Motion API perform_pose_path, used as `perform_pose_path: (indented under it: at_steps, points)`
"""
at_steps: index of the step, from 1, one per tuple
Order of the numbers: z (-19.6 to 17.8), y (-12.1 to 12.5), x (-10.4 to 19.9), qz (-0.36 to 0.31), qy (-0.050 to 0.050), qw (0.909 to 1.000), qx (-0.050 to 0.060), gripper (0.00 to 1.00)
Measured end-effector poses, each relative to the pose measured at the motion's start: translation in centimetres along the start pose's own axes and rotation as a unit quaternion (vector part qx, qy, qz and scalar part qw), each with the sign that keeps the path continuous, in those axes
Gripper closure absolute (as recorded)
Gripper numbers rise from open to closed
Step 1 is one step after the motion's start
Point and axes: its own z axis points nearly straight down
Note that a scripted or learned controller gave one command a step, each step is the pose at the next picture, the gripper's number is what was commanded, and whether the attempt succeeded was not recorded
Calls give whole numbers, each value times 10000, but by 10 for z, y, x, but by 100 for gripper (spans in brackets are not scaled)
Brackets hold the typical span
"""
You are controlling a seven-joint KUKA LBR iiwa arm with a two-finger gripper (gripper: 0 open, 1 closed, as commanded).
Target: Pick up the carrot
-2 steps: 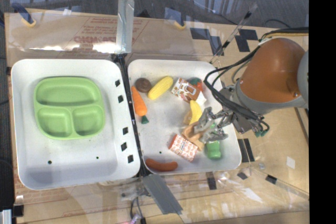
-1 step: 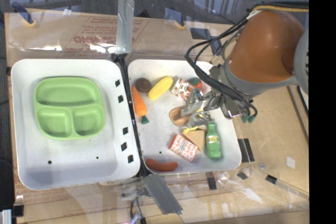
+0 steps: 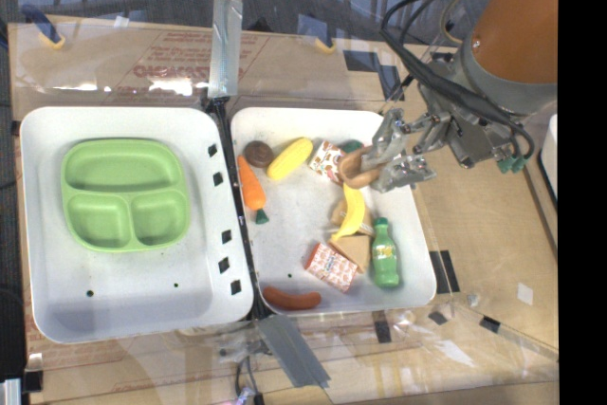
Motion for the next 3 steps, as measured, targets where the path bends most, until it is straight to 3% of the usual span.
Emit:
perform_pose_path:
  at_steps: [1, 2, 3]
  points:
    - [10, -87, 29, -981, 54, 9952, -25, 100]
    - [134, -100, 28, -2880, 82, 9575, -99, 100]
    - [40, -114, 33, -4152, 35, 9097, -41, 100]
